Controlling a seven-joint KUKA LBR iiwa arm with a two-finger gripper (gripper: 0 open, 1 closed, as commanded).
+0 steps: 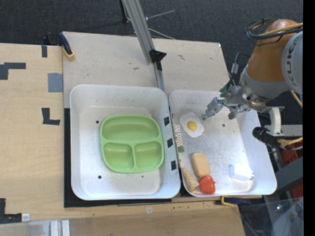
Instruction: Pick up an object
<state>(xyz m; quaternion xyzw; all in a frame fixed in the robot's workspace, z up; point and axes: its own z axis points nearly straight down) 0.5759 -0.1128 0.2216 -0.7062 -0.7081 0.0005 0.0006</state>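
In the right bin (256,146) lie a fried egg (191,125), a tan bread roll (200,164), a red tomato (207,184), a crust-coloured wedge (190,179) and a small white piece (240,171). My gripper (222,109) hangs over the upper part of this bin, to the right of the egg and apart from it. Its fingers are spread open and nothing is between them.
The left bin (83,132) holds a green divided plate (132,143). A grey metal pole (140,26) slants down from the top to the seam between the bins. The arm's orange band (275,38) and cables sit at the right.
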